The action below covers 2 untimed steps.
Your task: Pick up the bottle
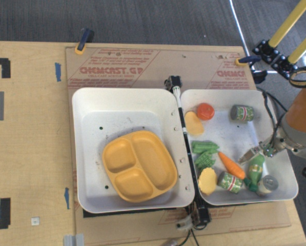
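Camera view: green bottle (pixel 256 171) with grey cap; end effector (pixel 259 151) state unclear.

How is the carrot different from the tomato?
The carrot is long, thin and orange; the tomato is round and red. The carrot lies slanted among the greens low in the right bin; the tomato sits near the bin's top. Both are toy foods in the same bin.
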Tool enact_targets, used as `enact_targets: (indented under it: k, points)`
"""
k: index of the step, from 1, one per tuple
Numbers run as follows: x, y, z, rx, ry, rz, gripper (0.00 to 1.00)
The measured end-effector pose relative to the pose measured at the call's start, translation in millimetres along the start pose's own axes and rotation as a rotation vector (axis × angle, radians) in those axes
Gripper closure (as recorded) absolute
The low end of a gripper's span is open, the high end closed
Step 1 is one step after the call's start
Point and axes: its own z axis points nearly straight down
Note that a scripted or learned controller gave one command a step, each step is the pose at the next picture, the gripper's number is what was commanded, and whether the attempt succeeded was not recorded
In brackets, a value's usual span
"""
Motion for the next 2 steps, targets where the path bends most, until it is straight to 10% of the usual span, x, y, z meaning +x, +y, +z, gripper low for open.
enact_targets:
  k: [1, 2]
  points:
    - [-3, 1, -12, -0.006, -0.010, 0.002, 1.00]
    - [51, 27, -75, 0.008, 0.008, 0.076, 1.00]
